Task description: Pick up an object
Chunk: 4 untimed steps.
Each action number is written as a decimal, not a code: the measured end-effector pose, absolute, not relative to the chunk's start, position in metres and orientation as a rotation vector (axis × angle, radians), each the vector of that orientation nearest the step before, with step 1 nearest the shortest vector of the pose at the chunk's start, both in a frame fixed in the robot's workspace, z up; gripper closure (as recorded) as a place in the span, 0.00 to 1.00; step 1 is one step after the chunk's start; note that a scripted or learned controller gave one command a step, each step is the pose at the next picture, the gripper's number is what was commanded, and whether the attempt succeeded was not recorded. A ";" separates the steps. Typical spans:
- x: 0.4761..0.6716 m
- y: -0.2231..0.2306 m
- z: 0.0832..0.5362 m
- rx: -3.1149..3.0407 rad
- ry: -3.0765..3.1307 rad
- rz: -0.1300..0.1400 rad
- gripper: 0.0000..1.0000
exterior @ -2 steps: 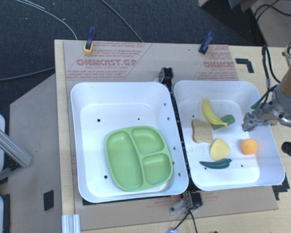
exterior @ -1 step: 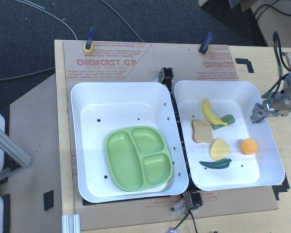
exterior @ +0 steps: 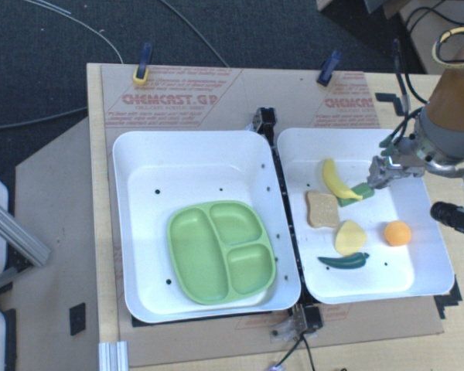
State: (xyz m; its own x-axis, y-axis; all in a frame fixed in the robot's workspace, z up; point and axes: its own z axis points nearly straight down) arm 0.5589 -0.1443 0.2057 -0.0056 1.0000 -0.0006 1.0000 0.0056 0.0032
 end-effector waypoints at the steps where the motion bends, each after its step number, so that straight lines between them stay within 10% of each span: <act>1: 0.586 -0.089 0.204 2.212 2.228 0.005 1.00; 4: 0.634 0.057 0.227 2.212 2.228 0.006 1.00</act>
